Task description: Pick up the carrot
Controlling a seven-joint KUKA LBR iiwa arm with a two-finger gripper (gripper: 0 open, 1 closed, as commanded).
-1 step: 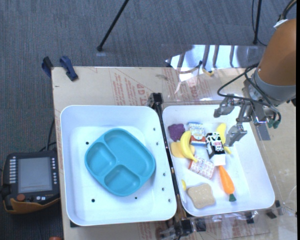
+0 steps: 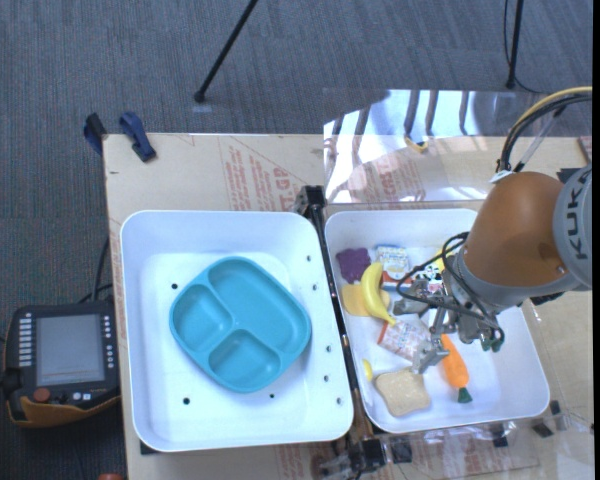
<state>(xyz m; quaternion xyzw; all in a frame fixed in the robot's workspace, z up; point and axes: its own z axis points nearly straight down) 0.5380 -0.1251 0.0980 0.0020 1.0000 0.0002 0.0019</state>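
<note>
The orange carrot [image 2: 455, 367] with a green stub lies in the right bin [image 2: 536, 380], near its front right, pointing toward the front edge. My gripper [image 2: 460, 347] hangs low over the carrot's upper end, below the orange band of the arm. It looks open, with one finger [image 2: 429, 355] left of the carrot and the other to its right; nothing is lifted. The carrot rests on the bin floor.
Crowded next to the carrot are a bread slice [image 2: 404, 392], a red-and-white packet [image 2: 403, 339], a banana [image 2: 373, 290], purple grapes [image 2: 353, 263] and a small white-blue pack [image 2: 392, 257]. The left bin [image 2: 132, 268] holds a blue divided plate [image 2: 240, 322].
</note>
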